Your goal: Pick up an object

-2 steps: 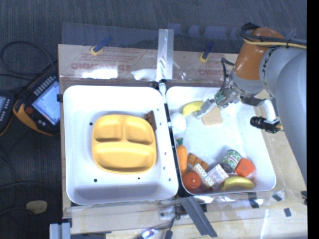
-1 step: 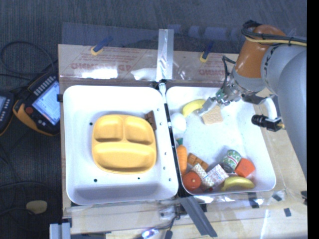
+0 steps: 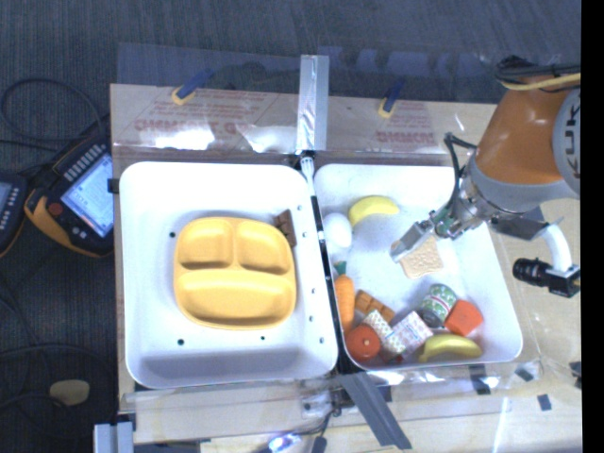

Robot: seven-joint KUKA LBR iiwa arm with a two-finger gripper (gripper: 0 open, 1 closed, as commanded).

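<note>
Claw: the gripper (image 3: 415, 243) hung over the right bin, reaching in from the right; whether it was apart or together could not be told
Arm: grey with an orange band (image 3: 527, 140), up and right of the claw
Left bin: (image 3: 142, 347) well to the claw's left, holding a yellow divided tray (image 3: 234, 272)
Right bin: (image 3: 505, 300) directly under the claw
Cracker: a pale tan cracker (image 3: 422, 260) lay just below the claw, touching or nearly so; not seen between its tips
Upper banana: (image 3: 373, 208) up and left of the claw
Lower banana: (image 3: 450, 347) well below it, by the near wall
Carrot: (image 3: 344, 297) down and left
Tomato: (image 3: 362, 343) below the carrot
Can: (image 3: 438, 303) below the claw, beside an orange piece (image 3: 464, 318)
Egg: (image 3: 336, 231) to the left
</note>
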